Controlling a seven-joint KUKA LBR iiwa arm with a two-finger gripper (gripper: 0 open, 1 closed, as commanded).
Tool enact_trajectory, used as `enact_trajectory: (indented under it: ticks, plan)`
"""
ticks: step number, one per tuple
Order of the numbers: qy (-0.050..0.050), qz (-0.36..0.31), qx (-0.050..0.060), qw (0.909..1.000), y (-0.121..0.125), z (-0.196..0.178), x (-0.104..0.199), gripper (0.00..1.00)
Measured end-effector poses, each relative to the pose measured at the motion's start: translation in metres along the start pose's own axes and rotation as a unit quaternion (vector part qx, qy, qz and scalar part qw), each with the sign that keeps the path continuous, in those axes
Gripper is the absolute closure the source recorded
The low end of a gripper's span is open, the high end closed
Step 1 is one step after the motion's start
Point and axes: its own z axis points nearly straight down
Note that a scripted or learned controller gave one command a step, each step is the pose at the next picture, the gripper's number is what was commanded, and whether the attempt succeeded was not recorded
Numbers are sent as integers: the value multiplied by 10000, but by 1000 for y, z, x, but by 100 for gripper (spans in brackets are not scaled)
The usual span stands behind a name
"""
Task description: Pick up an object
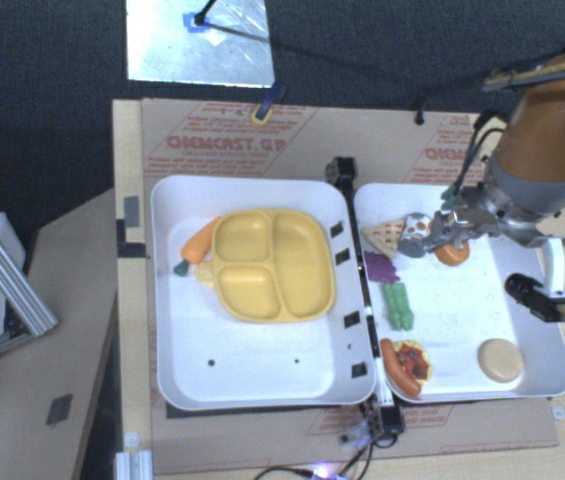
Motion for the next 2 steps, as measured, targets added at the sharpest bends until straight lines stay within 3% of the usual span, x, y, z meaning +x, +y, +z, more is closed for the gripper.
enact_trajectory:
  ticks: [1,2]
  plan:
    - [4,-11,3,10000,32,0,12,100]
    - [4,-6,11,10000,39,-13,14,100]
